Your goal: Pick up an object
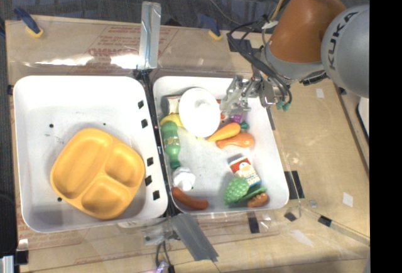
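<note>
Orange plastic carrot [226, 132] lies in the right white bin [280, 165], touching the round white plastic lid [199, 112] and near a small printed carton [244, 169]. Above the bin's upper right corner hangs the metal tool [240, 95]; whether it is open or closed, I cannot tell. In the left white bin [31, 102] rests a yellow divided plastic plate [97, 172].

Grey arm [339, 27] reaching from right, hand [235, 97] lowered

Overhead slanted view of both bins [25, 140]
</note>
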Controlling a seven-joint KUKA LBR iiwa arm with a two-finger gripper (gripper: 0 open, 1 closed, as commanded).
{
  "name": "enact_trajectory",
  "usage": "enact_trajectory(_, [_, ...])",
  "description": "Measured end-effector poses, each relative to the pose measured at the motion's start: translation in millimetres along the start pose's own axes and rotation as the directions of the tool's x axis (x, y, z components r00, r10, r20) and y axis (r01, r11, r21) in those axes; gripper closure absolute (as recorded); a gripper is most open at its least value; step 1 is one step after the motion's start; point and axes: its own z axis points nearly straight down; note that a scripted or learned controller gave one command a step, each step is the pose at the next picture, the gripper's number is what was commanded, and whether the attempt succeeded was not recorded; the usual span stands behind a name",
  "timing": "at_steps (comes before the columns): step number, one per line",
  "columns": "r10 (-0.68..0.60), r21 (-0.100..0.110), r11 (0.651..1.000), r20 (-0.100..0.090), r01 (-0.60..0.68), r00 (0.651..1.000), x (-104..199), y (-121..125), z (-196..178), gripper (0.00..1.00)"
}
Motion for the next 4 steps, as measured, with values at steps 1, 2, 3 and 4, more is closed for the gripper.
enact_trajectory(1, [-0.055,-0.002,0.998,-0.006,0.055,0.998,10,26,8,1.00])
enact_trajectory(2, [0.218,0.000,0.976,-0.002,-0.218,0.976,-33,23,9,1.00])
enact_trajectory(3, [0.091,0.002,0.996,-0.001,-0.091,0.996,-30,-31,-19,1.00])
enact_trajectory(4, [-0.073,-0.003,0.997,-0.009,0.073,0.997,-29,-27,67,1.00])
